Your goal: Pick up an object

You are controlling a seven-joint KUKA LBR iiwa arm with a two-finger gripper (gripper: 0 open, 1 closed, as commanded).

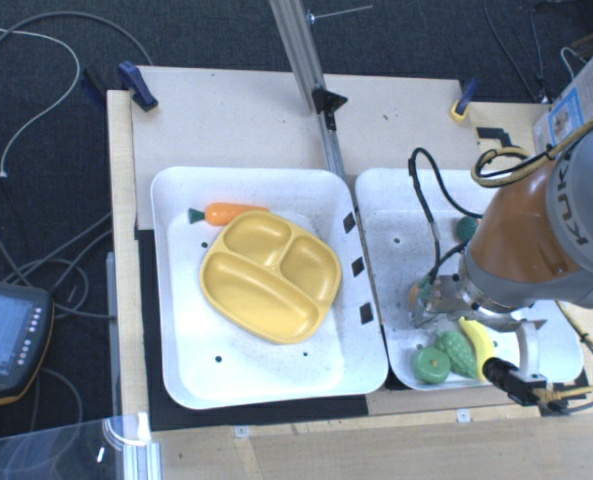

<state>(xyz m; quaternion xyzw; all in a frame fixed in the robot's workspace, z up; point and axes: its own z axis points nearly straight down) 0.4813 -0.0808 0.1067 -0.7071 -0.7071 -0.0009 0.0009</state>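
Observation:
The right bin (396, 238) holds a round green toy (432, 366), a bumpy green piece (457, 349) and a yellow banana (476, 339), bunched at its front edge. A small teal object (465, 228) peeks out at the arm's far side. My gripper (426, 301) hangs low over the right bin's middle, just behind the green toys, with the grey and orange arm (531, 238) covering much of that bin. I see nothing held by it.
The left bin (176, 348) carries a yellow divided plate (271, 275), and an orange carrot toy (226, 212) lies at the plate's far left edge. A black cable (423, 193) loops over the right bin. A metal pole (301, 43) rises behind the bins.

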